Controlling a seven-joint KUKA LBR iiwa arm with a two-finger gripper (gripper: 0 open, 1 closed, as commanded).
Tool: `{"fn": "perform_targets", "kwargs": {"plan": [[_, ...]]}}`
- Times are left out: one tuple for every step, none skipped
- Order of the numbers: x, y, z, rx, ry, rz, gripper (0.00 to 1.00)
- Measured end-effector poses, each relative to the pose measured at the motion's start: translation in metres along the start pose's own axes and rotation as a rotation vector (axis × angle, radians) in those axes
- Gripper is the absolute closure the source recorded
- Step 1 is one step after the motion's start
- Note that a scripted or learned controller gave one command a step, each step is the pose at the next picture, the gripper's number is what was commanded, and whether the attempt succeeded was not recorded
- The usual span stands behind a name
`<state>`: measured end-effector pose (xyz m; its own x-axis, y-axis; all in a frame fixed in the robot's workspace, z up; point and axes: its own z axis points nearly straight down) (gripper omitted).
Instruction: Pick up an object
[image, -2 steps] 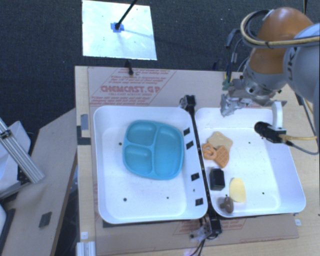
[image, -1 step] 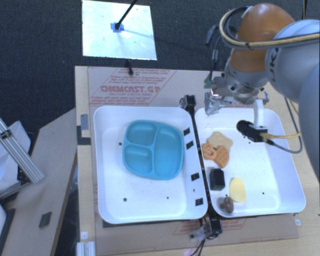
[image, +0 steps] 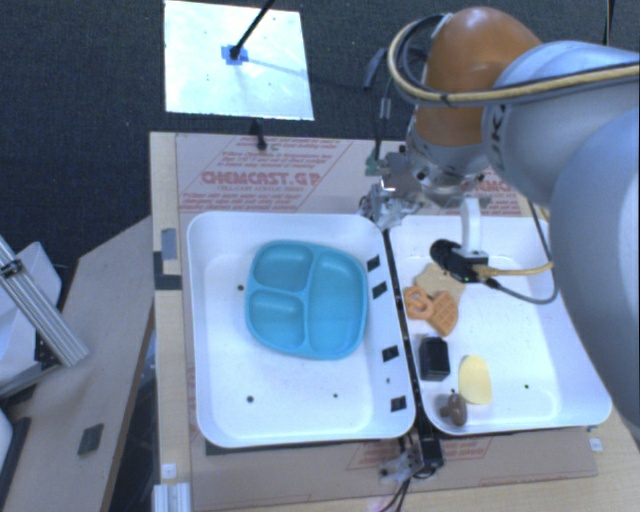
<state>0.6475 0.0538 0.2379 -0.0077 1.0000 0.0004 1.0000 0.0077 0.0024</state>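
My gripper (image: 384, 207) hangs over the far end of the divider between the two bins, above the bin rims, with nothing seen in it. The right bin (image: 545, 345) holds an orange waffle-like piece (image: 434, 310), a tan flat piece (image: 433, 278) just behind it, a small black block (image: 434, 357), a yellow oval (image: 475, 379) and a small brown lump (image: 455, 408) near the front rim. All of these lie in front of the gripper and apart from it. A blue divided plate (image: 307, 299) rests in the left bin (image: 215, 340).
The grey arm with its orange band (image: 470, 60) fills the upper right and overhangs the right bin's far side. A cardboard sheet (image: 262, 170) lies under both bins. A shiny square panel (image: 236, 60) sits beyond the bench.
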Motion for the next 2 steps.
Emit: {"fn": "perform_targets", "kwargs": {"plan": [[0.0490, 0.0079, 0.0018, -0.001, 0.001, -0.002, 1.00], [0.0462, 0.0076, 0.0019, 0.001, 0.000, 0.002, 0.00]]}}
